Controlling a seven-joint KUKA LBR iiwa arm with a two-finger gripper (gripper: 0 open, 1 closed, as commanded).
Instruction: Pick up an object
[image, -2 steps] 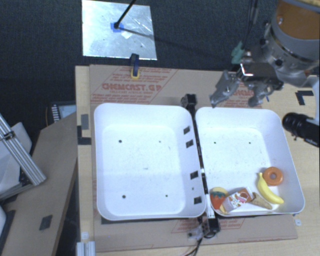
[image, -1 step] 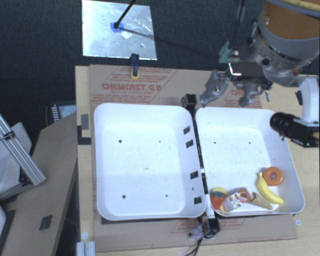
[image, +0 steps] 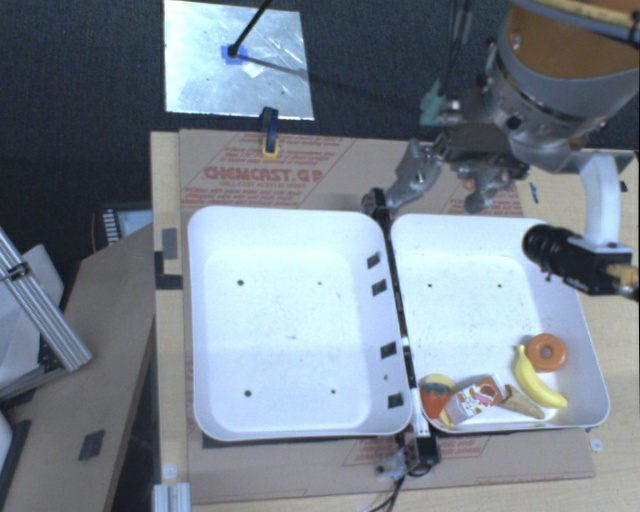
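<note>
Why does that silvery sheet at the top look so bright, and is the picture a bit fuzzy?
In the camera view the metal sheet throws back patchy glare from overhead light; the white bins look evenly lit with soft shadows along their walls; the whole image is slightly soft, and the arm near the lens is blurriest.

Silver sheet (image: 238, 58) beyond cardboard (image: 270, 165)
</note>
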